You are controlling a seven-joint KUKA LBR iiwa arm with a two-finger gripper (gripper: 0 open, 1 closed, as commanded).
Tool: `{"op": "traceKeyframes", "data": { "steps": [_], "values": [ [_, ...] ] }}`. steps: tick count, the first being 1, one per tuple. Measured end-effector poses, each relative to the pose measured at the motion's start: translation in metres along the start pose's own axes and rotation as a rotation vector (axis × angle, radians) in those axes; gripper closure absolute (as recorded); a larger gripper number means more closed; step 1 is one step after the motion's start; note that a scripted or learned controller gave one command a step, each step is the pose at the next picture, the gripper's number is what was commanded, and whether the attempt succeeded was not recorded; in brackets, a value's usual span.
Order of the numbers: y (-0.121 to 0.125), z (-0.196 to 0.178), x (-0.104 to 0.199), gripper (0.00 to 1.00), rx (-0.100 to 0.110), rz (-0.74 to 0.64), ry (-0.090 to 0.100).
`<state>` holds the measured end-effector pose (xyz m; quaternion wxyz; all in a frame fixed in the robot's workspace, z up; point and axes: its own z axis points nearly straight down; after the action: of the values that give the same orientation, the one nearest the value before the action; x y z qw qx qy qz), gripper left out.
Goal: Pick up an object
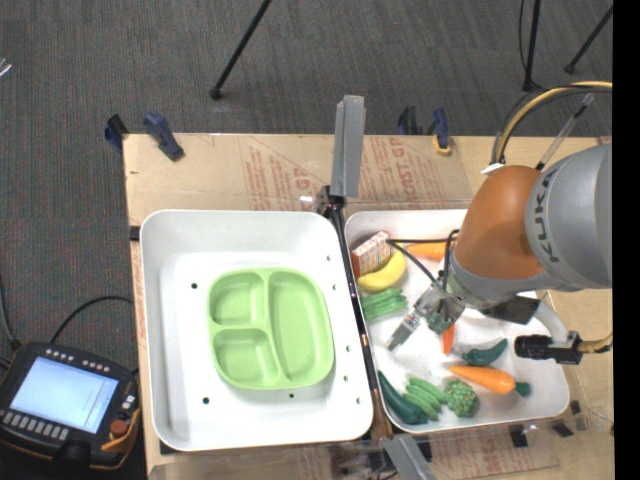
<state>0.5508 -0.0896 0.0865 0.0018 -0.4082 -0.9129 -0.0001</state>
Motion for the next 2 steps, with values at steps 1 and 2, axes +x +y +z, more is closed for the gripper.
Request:
{"op": "traceKeyframes", "data": {
  "steps": [1, 2],
  "values": [
    [0.040, -0.001, -0.054, 0.00, -0.002, 0.093, -0.003],
    [-0.006, 0.000, -0.007, 0.00, 0.001, 0.232, -0.001]
  ]
}}
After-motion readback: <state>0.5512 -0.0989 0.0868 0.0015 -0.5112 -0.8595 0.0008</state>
